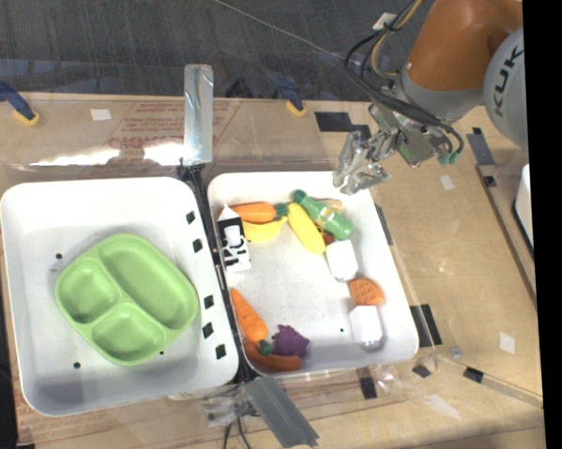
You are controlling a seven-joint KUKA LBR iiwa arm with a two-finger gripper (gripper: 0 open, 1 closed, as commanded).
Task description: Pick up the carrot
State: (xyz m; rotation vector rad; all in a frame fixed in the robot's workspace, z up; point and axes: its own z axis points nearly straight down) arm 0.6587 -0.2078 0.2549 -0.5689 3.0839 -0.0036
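Carrot (247, 315) lay in the right bin (398, 302), against its left wall, long axis running top-left to bottom-right toward the purple grapes (289, 340). A 2nd carrot-like piece (256, 212) lay near the bin's top-left corner, green tip pointing right. Hand (358, 173) hung above the bin's top-right rim, so the lower carrot sat well down and left of it; the top one was nearer, straight left. Hand's state: couldn't tell, nothing visibly in it. Counted: 2 bins, 1 green tray (125, 297) in the left bin (21, 279), 1 banana (305, 229).
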